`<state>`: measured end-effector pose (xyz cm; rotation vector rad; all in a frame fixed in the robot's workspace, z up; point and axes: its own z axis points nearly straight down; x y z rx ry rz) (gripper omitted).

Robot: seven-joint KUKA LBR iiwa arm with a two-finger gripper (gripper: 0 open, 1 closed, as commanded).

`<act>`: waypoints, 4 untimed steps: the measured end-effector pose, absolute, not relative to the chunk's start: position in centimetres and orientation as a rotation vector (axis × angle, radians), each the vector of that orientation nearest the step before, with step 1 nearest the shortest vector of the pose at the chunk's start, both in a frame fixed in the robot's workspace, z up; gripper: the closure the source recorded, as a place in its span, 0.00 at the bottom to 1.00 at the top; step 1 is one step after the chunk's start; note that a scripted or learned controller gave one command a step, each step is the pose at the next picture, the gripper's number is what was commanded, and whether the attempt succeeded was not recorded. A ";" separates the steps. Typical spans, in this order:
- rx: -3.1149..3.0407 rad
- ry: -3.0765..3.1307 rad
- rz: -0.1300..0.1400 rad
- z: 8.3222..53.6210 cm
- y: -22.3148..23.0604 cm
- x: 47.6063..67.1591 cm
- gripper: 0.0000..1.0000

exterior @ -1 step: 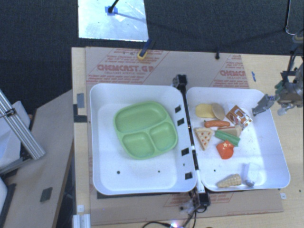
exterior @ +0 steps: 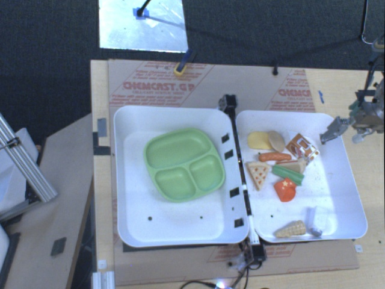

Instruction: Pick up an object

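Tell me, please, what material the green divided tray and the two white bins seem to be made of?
The green divided tray looks like moulded plastic with a matte, even colour; its rounded compartments and soft edges suggest this. The left bin and right bin seem to be thin formed plastic, smooth and slightly glossy, with rounded corners and raised rims. The picture cannot confirm it.

green tray (exterior: 183, 164) in left bin (exterior: 129, 221)
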<state>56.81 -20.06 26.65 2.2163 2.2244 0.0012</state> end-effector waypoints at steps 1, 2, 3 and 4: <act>2.215 2.229 -0.001 21.2 -19.6 57.8 0.00; 2.222 2.226 -0.003 14.9 -19.7 57.8 0.00; 2.221 2.224 -0.001 10.3 -20.4 57.4 0.00; 2.220 2.224 0.000 8.4 -20.4 57.4 0.00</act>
